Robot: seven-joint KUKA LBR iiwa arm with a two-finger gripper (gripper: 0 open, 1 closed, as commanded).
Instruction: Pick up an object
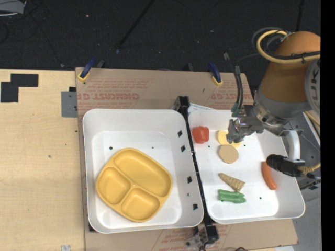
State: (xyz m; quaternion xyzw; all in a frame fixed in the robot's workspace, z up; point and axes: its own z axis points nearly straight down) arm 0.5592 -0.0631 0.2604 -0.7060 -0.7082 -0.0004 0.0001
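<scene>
Where gripper [234,135] hovers, yellow piece [224,137] lies beneath.

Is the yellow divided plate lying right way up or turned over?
Right way up: the yellow divided plate in the left bin shows three hollow compartments facing upward.

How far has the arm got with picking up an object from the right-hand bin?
Done: the gripper is in the right bin, over the pale yellow piece. In hand: nothing visibly lifted. Left: grasping and raising one; the tan disc, red piece, cone, green piece and orange carrot lie on the floor.
</scene>
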